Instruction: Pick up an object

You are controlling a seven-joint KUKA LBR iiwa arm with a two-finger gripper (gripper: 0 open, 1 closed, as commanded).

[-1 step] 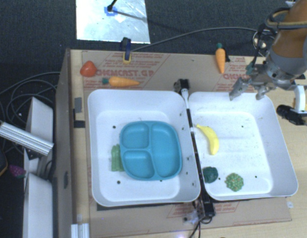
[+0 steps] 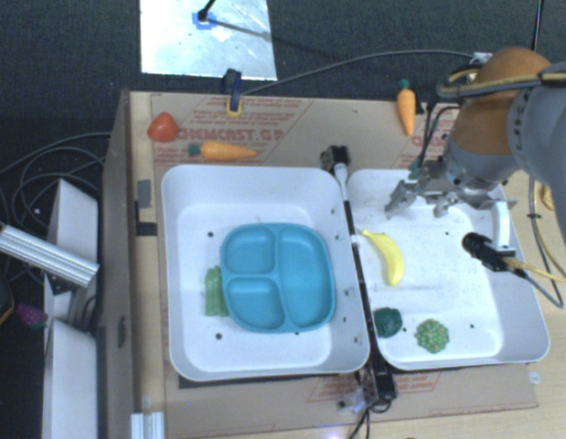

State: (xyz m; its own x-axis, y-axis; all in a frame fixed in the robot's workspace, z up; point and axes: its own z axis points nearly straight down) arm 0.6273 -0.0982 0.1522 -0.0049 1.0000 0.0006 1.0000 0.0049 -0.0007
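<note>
Gripper point(image 2: 418, 201): fingers spread apart, nothing between them, at right bin's point(image 2: 520, 337) 12 o'clock; banana point(image 2: 386, 255) at its 7 o'clock.

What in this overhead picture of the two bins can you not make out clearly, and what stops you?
- Tool: too small and blurred in the camera view to tell how its fingers stand.
- Green item in the left bin: partly hidden behind the blue tray.
- Dark green object: too small to identify.
- Arm: cut off by the right edge.
</note>
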